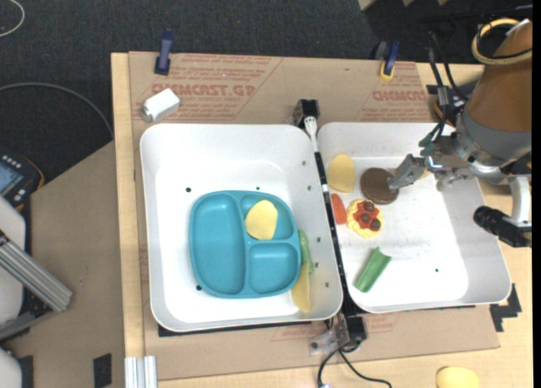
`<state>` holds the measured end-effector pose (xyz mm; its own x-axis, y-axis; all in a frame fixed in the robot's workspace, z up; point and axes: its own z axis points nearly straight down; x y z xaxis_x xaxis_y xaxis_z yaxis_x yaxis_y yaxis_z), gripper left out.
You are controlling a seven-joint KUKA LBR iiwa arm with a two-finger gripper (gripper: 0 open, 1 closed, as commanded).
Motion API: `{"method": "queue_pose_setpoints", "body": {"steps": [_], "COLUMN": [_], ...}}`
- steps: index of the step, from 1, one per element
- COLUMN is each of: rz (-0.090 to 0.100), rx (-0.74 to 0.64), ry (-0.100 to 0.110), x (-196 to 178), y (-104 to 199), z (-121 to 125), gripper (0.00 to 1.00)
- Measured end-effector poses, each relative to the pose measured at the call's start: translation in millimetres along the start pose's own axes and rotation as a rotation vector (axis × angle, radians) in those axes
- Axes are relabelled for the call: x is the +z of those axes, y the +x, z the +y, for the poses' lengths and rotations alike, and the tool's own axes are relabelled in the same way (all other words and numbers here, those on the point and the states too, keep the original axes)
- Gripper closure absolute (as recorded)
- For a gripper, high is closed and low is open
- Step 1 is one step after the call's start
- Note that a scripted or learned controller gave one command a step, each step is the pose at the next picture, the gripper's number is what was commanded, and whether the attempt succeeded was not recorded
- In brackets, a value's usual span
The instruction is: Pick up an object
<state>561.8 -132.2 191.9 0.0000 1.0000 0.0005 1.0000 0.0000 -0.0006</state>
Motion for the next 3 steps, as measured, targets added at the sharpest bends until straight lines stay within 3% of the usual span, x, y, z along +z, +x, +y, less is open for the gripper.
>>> {"method": "queue_pose_setpoints", "body": {"steps": [1,2,3], "rz": [0.003,-0.002,-0.001], "rx": [-0.007,0.005,-0.006], "ry": [0.003,-0.003,-0.022], "x": [7.6,-56.4,-302.3], "y": [73.4,25.3,92.2], "z": [2.7,-44.5,-34.4], "gripper": [0.0,0.0,0.0]}}
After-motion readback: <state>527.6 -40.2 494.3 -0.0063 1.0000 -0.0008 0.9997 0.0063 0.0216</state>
